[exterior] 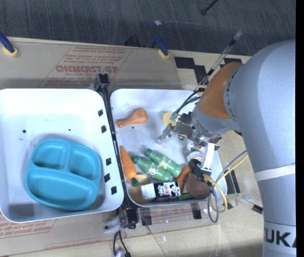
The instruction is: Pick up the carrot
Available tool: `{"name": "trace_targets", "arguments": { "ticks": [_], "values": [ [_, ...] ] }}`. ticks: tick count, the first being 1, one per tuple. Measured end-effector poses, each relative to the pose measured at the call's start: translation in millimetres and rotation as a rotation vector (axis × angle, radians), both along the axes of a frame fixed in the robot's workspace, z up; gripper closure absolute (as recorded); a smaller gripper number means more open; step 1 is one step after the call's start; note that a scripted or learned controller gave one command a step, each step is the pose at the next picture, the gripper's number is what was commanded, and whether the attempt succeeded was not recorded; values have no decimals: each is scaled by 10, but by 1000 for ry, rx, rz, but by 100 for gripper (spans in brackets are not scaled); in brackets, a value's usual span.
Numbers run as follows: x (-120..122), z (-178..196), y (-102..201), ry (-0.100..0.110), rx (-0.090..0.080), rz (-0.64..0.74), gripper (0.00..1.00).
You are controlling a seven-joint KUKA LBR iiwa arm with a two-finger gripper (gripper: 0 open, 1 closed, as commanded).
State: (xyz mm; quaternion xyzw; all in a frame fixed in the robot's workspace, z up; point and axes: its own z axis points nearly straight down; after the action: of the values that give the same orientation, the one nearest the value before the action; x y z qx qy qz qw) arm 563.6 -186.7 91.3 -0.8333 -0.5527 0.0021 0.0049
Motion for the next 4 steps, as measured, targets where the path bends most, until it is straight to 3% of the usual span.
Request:
{"name": "trace_targets", "arguments": {
  "ticks": [1, 2, 3, 4],
  "values": [
    [617, -6, 635, 6, -4, -63, 0],
    [821, 1435, 885, -16, -6, 7, 0],
    [494, 53, 841, 9, -1, 152, 0],
    [262, 1033, 1410, -9, -4, 352, 0]
  ]
}}
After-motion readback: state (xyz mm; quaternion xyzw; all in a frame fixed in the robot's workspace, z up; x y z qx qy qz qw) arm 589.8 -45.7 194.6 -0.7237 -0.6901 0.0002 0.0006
